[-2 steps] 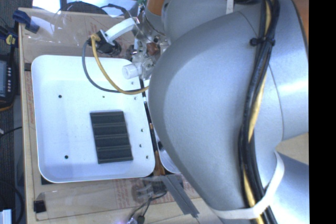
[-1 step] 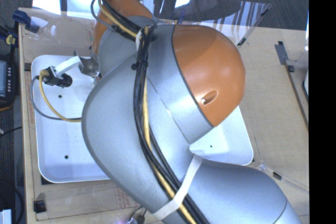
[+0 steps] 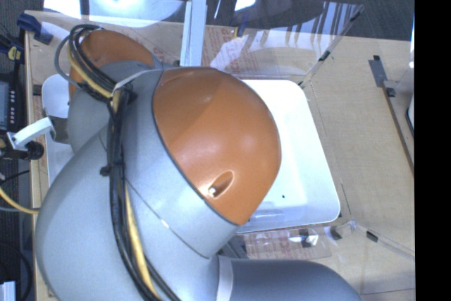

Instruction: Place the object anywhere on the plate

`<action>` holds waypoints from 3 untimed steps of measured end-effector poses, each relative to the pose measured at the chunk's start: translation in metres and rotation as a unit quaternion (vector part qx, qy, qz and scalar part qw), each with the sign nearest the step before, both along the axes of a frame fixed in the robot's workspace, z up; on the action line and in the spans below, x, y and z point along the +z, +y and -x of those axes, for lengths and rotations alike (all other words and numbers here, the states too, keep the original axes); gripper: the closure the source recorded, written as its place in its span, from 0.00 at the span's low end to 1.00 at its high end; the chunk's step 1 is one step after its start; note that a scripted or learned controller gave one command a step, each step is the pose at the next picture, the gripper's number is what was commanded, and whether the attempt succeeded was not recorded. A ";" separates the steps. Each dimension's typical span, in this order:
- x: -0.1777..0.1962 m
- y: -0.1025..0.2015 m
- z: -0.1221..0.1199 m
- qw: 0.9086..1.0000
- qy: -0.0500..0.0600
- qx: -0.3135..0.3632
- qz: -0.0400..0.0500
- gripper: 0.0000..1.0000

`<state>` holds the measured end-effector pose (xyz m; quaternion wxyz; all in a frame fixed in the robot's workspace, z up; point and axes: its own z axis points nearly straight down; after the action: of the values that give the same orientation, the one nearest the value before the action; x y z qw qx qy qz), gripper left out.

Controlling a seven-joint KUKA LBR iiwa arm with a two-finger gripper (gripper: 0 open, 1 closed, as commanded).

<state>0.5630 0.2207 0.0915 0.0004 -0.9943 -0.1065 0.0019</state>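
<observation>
The grey arm with its orange band [image 3: 211, 144] fills the left and middle of the camera view, close under the lens. It covers the left bin and the near-left part of the right white bin [image 3: 310, 151]. The part of the right bin that shows is bare white floor and rim. What lies beneath the arm is hidden.
A clear plastic wall [image 3: 282, 32] stands along the far edge of the bench behind the bins. Black and yellow cables [image 3: 88, 74] run along the arm at the left. Bare brown bench top [image 3: 366, 144] lies right of the bin.
</observation>
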 end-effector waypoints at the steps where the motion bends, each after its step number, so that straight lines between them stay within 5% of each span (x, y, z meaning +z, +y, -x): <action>1: 0.000 -0.003 -0.001 1.000 0.000 -0.002 0.001 0.00; 2: 0.091 -0.115 0.030 1.000 0.001 -0.004 -0.002 0.00; 3: 0.098 -0.111 0.031 1.000 0.006 0.002 -0.003 1.00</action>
<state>0.5317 0.1099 0.1891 0.0043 -0.9941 -0.1085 0.0076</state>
